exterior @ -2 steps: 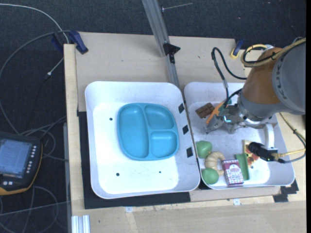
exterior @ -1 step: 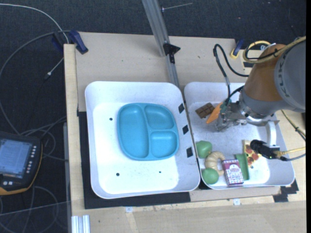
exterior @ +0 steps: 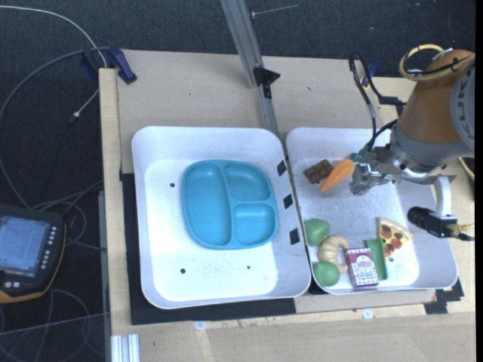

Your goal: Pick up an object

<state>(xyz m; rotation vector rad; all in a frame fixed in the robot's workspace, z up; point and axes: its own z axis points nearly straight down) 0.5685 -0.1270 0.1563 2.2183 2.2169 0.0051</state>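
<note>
Right now the robot's hand [exterior: 364, 178] hangs low in the right white bin [exterior: 423, 277], just beside the orange toy carrot [exterior: 337, 175] near the bin's far edge. I cannot tell how it is set, and nothing is picked up yet.

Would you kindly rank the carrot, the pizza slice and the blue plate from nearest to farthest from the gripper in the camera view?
1. Carrot: just left of the gripper, in the right bin.
2. Pizza slice: lower right, same bin.
3. Blue plate: far left, in the left bin.
</note>
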